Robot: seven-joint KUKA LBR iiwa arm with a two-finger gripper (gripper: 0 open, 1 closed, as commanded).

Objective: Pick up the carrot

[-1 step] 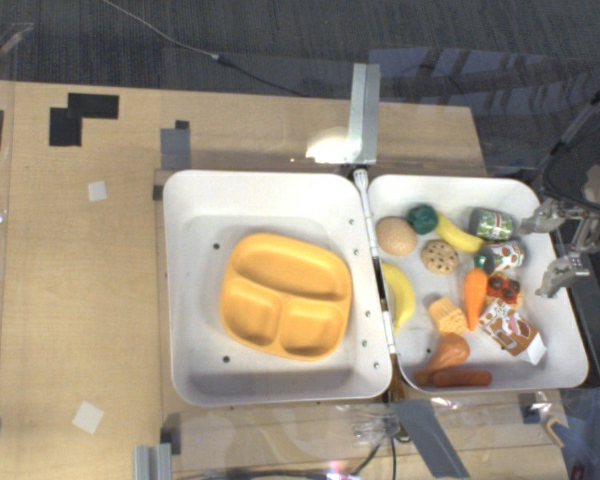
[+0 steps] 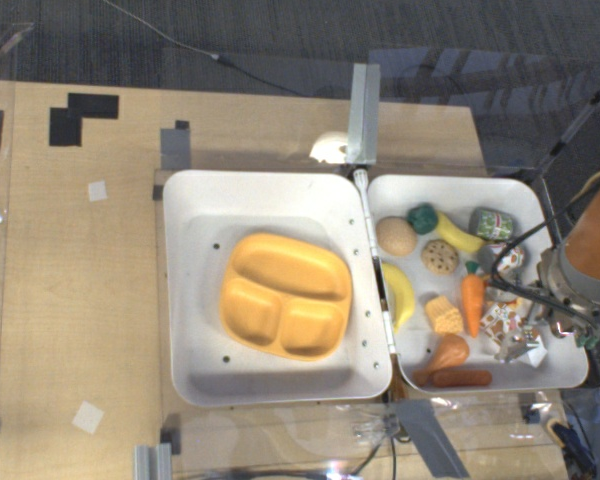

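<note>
Carrot: the carrot (image 2: 472, 304) lies in the right bin (image 2: 570, 368), a little right of its middle, with the green top at 12 o'clock and the orange tip at 6 o'clock.
Neighbours of the carrot: a cookie (image 2: 440, 257) at 10 o'clock, a cracker-like yellow piece (image 2: 443, 315) at 8 o'clock, a crumpled printed packet (image 2: 502, 320) at 3 o'clock, very close to it.
How it will handle: it looks like a small toy of plastic, so I judge it light, stiff and rather smooth; it may slip or roll if it is pinched near the thin tip.
Where to take hold: I would close across the thick upper half, just under the green top, with the jaws at 9 and 3 o'clock; the packet on the right side leaves little room.
Claw: the claw (image 2: 520, 340) is low over the right bin, at 4 o'clock from the carrot, among the packets; I cannot tell its state, and the carrot is not inside it.
Count, right bin: one carrot, two bananas (image 2: 400, 296), one cookie, one egg-like ball (image 2: 396, 236), one dark green vegetable (image 2: 422, 218), one sausage (image 2: 458, 377), one small can (image 2: 492, 224).
Count, left bin: one yellow divided tray (image 2: 280, 296).
Count, counter: two white bins on the counter (image 2: 80, 298).
</note>
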